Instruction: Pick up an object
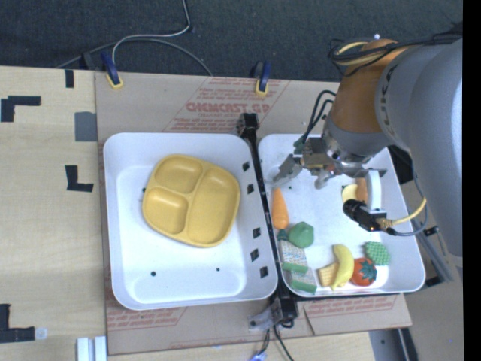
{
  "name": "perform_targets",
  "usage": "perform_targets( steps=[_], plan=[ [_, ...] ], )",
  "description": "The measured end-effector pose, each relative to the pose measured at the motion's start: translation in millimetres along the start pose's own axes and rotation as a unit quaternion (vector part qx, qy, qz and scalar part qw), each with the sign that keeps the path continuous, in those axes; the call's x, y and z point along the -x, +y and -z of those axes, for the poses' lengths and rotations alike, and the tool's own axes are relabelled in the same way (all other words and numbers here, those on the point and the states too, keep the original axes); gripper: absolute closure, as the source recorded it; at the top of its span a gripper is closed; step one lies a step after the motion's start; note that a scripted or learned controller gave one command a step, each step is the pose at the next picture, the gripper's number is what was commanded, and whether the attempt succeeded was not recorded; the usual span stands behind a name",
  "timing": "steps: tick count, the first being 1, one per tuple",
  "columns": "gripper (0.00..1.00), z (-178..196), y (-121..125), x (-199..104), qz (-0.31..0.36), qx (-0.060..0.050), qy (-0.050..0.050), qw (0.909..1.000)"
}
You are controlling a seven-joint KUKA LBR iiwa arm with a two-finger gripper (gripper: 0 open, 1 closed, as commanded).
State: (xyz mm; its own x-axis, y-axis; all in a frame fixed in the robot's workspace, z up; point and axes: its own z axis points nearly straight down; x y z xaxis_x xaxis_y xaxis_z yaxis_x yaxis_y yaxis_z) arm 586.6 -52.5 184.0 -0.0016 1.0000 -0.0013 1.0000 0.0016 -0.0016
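Arm [391, 89]: grey, orange band, cut off at right edge, hiding part of right bin [409, 277]. Left bin [128, 277]: holds yellow compartmented plate [191, 199]. Gripper [304, 173]: over right bin's far-left area, fingers apart, nothing between. Carrot [279, 209], green lump [301, 235], banana [343, 265], tomato [364, 271]: clustered along near edge; small items blurred

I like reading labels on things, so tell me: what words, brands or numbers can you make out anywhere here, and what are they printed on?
"CHEMCAST" in red, followed by a few more letters too blurred to read: on the brown cardboard sheet under the bins, above the left bin.
A second, smaller red line beneath it: too small to read.
Faint red print on the cardboard's bottom edge: unreadable.
The patterned packet in the right bin: print too small to read.
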Motion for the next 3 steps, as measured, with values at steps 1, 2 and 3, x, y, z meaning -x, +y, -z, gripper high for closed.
perform_targets(
  steps=[1,2,3],
  plan=[
    [0.0,0.1,-21.7,-12.6,-0.001,0.0,0.0,1.0],
    [0.0,0.1,-22.8,-17.8,-0.001,0.0,0.0,1.0],
    [0.0,0.1,-27.7,-8.6,-0.001,0.0,0.0,1.0]
  ],
)
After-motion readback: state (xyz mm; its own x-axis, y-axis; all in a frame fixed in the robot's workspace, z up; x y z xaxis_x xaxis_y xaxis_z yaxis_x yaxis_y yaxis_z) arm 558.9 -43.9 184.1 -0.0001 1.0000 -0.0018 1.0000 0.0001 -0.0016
